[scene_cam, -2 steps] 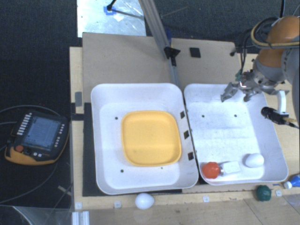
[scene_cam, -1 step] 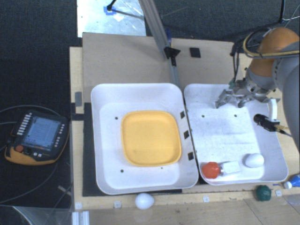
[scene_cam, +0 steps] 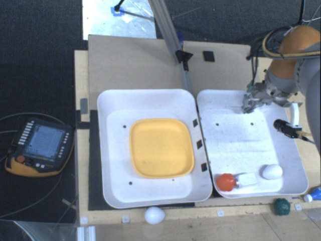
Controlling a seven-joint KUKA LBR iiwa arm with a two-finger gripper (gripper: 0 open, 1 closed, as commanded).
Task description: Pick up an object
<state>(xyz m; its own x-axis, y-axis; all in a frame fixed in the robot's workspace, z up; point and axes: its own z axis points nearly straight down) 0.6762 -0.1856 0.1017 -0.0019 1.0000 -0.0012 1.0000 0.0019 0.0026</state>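
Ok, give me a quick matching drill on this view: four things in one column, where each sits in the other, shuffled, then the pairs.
Things:
1. yellow plate
2. red ball
3. white egg
4. gripper

Places:
A. on the bench, in front of the left bin
B. near front corner of the right bin
C. middle of the left bin
D. over the far edge of the right bin

Pairs: 1-C, 2-B, 3-A, 4-D

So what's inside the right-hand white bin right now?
Along the right-hand white bin's near edge lie a red ball, a small white block and a white egg-shaped object. The gripper covers its far corner.
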